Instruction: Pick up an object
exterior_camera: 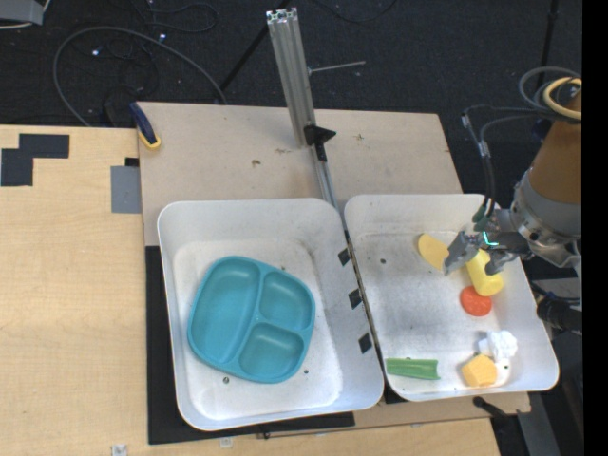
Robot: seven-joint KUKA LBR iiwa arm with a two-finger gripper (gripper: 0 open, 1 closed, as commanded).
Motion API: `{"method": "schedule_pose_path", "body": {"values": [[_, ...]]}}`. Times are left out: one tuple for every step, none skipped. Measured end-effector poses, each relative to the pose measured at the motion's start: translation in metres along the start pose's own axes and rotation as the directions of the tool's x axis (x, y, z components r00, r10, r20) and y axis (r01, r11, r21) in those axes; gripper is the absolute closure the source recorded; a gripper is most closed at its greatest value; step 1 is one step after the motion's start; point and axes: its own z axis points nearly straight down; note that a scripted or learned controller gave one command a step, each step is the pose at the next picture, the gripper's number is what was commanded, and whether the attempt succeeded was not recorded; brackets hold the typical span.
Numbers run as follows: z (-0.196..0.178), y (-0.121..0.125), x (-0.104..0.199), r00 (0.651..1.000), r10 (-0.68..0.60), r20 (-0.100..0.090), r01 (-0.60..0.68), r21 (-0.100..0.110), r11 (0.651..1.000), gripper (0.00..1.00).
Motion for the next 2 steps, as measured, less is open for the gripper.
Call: {"method": "schedule_pose_path", "body": {"values": [[0.0, 0.0, 0.0, 1.0, 0.0, 0.0, 0.0, -0.001, 1.0, 0.0], [0.053, 0.002, 0.01, 1.0, 0.001, -0.001, -0.001, 0.004, 1.0, 0.0]]}}
